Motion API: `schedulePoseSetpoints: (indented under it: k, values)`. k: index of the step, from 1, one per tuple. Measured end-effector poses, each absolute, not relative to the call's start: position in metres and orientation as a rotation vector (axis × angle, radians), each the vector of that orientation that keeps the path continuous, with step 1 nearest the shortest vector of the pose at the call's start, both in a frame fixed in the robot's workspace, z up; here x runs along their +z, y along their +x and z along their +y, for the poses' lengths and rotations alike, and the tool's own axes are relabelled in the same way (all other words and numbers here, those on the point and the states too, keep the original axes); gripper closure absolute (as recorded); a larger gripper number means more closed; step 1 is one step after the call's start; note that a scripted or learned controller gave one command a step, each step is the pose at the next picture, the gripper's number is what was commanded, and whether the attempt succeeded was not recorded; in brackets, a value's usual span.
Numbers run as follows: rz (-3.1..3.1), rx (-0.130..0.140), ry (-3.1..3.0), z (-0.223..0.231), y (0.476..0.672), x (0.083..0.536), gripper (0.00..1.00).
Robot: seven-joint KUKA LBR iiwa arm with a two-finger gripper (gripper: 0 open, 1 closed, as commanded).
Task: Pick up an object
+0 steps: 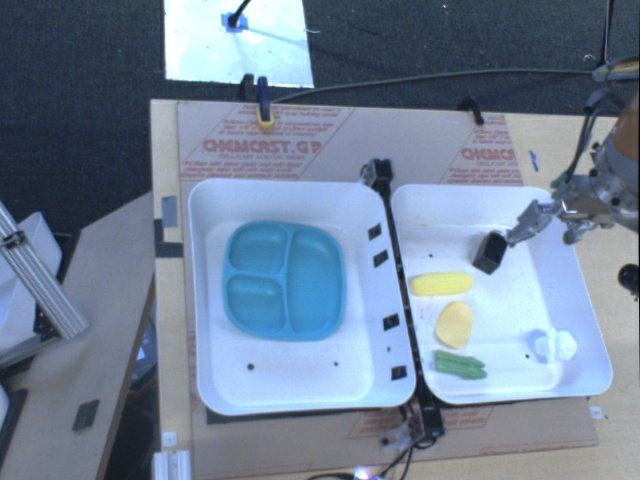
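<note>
The right bin holds a yellow corn cob near its left wall. Below the cob are a pale yellow rounded piece and a green pea pod. A small white object lies in the bin's near right corner. My gripper hangs over the right bin's far right side, up and to the right of the corn cob and apart from every object. I see nothing held in it.
The left bin carries a blue divided plate. Black clips run along the wall where the two bins meet. Cables cross the bench behind the bins.
</note>
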State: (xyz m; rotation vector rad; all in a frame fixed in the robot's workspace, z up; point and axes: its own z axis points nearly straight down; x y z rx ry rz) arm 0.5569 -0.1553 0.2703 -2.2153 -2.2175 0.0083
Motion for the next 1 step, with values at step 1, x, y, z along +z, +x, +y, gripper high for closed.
schedulePoseSetpoints:
  k: [1]
  values:
    - [-2.226, -0.001, -2.219, -0.1549, 0.5588, 0.2763, 0.00]
